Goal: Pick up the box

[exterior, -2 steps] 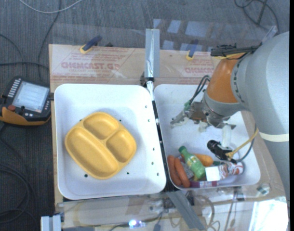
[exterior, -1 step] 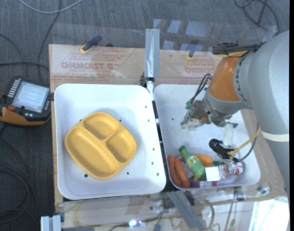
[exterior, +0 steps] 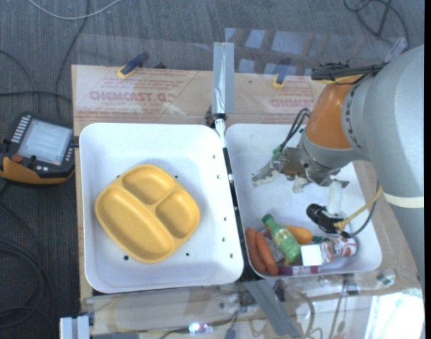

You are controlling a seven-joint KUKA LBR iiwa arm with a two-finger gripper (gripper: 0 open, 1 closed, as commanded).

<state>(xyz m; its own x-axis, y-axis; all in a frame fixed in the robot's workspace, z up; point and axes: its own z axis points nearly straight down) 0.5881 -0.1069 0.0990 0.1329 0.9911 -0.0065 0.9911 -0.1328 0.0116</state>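
Observation:
The box [exterior: 326, 251], a small white and red carton, lies on its side at the near edge of the right bin [exterior: 244, 143], pressed among other items. My gripper [exterior: 268, 166] hovers over the bare middle of that bin, up and to the left of the box and well apart from it. Its thin fingers [exterior: 262, 176] point left and stand open, with nothing between them. The grey arm with its orange band [exterior: 332, 122] reaches in from the right.
Beside the box lie a green bottle [exterior: 282, 237], an orange [exterior: 301, 233] and two reddish sausages [exterior: 261, 251]. A black cable loop [exterior: 320, 217] hangs from the wrist just above the box. The left bin [exterior: 102, 143] holds a yellow divided plate [exterior: 148, 212].

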